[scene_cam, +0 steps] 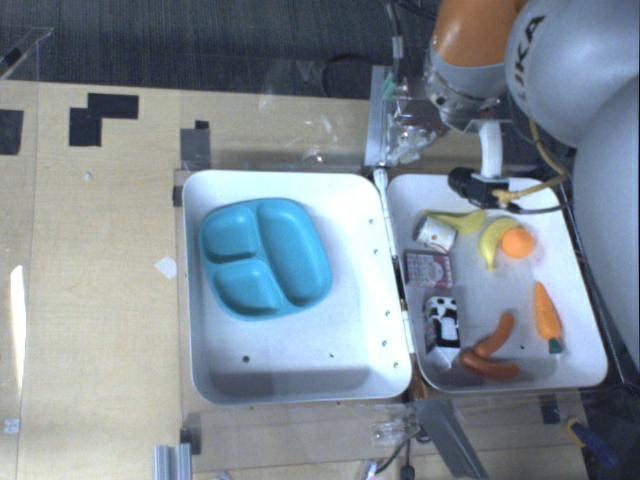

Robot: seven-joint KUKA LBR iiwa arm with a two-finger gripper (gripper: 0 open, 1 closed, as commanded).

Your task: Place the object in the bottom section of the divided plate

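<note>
Meanwhile, divided plate [265, 258] sits in left bin [300, 380].

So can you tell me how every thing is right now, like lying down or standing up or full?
Divided plate: flat in the left bin, nothing in its sections.
Banana: lying in the right bin, touching the orange ball.
Carrot: lying flat.
Sausages: lying flat, near the bin's front.
White cup: tipped on its side.
Gripper: above the bins' back edge; nothing seen held.
</note>
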